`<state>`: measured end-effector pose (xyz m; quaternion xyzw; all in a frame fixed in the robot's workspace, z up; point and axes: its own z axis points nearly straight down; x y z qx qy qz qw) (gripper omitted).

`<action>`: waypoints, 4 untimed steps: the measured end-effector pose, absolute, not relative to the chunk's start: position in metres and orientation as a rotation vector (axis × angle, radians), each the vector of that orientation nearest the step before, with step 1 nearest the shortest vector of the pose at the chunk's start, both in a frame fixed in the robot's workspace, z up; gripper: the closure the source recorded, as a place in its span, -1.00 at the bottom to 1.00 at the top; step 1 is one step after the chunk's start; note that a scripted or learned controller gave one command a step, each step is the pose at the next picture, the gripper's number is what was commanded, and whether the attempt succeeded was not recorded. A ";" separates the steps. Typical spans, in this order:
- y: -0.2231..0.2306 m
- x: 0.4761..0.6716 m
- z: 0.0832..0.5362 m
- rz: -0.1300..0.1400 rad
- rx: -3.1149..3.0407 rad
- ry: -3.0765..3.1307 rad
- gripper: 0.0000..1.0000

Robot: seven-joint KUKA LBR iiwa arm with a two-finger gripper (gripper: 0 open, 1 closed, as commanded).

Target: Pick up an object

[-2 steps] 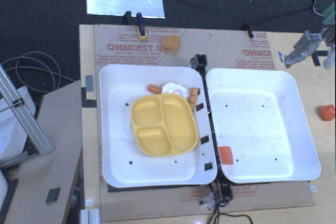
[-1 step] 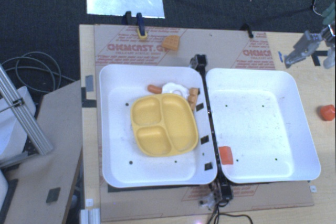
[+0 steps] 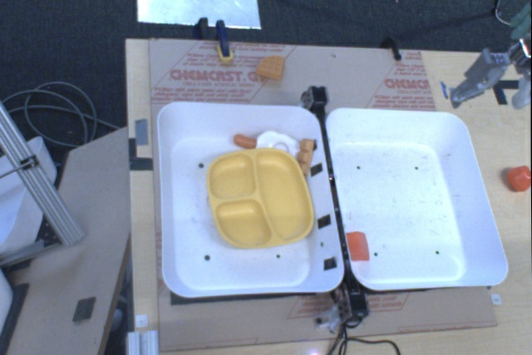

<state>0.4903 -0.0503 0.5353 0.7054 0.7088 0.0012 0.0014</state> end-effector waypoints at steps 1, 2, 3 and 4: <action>-0.050 0.490 0.535 0.004 2.214 2.225 -1.00; -0.050 0.490 0.535 0.004 2.214 2.225 -1.00; -0.050 0.490 0.535 0.004 2.214 2.225 -1.00; -0.050 0.490 0.535 0.004 2.214 2.225 -1.00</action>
